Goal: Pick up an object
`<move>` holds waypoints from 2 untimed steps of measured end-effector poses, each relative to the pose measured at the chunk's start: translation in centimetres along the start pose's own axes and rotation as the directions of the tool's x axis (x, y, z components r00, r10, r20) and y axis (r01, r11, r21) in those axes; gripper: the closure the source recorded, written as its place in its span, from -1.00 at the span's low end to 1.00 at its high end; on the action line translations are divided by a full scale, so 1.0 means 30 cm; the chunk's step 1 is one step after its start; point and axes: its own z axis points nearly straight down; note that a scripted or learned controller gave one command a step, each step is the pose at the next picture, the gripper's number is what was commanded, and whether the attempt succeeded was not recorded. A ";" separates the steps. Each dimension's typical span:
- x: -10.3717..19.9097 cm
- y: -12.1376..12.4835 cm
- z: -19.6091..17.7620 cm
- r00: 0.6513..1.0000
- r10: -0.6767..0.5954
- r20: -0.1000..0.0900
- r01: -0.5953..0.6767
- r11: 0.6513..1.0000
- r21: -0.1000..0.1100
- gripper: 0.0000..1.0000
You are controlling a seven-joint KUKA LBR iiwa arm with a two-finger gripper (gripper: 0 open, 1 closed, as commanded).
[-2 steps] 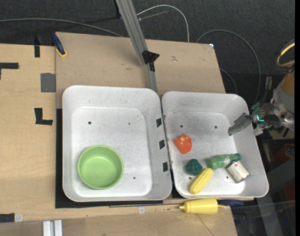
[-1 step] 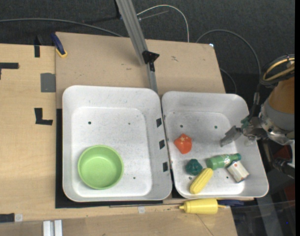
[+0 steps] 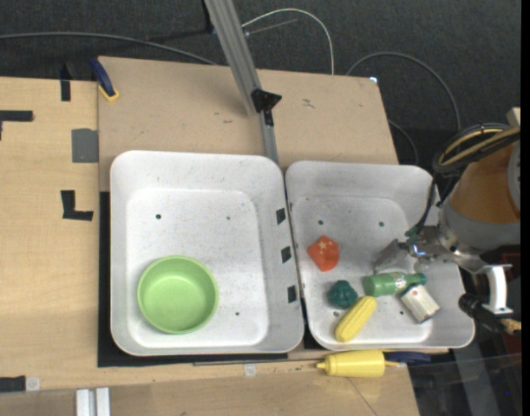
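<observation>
My pincer (image 3: pixel 402 251) is low in the right bin (image 3: pixel 351 180), just above the green bottle (image 3: pixel 388 282); can't tell its state. Approach step, nothing gripped. Nearby: white block (image 3: pixel 419 302), corn cob (image 3: pixel 356 318), dark green piece (image 3: pixel 341 294), orange piece (image 3: pixel 323 252). Next: centre over the bottle, descend, close.

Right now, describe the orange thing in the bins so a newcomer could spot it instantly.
Look at the right bin, the one nearest the arm. The orange object sits alone near that bin's left wall, above the dark green lump and the yellow corn cob. It is the lone orange-red piece there, small and blocky.
</observation>
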 end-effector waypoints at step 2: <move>0.002 0.004 0.040 1.000 -0.001 0.002 0.001 1.000 -0.009 1.00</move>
